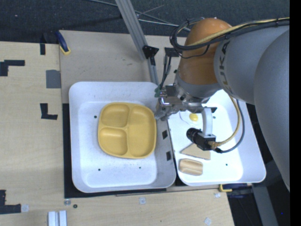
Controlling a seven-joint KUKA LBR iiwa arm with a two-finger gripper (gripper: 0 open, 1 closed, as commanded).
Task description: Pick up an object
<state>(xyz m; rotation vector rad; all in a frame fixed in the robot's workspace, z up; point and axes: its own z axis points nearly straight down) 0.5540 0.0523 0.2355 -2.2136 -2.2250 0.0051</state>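
A pale wooden bench (28, 140) stands before a dark floor (70, 4). The bench carries several black tape marks (11, 67) and two shallow white bins side by side.

Item count:
- One yellow plate (127, 130) with three compartments. It lies flat in the left bin (82, 173), near that bin's centre.
- One tan block (190, 166), right of the plate and slightly nearer the camera, in the right bin (244, 164) close to its near rim.
- One pale wedge (192, 150), right of the plate, just beyond the tan block and close beside it.
- One small yellow piece (193, 118), right of the plate, beyond the wedge and apart from it.

The arm (202, 55) reaches in from the right, above the right bin. The hand (164, 105) sits just beside the plate's far right edge, over the seam between the two bins. Whether the hand is wide or narrow cannot be told from this view, and nothing is seen held in it. All four items rest in their bins.
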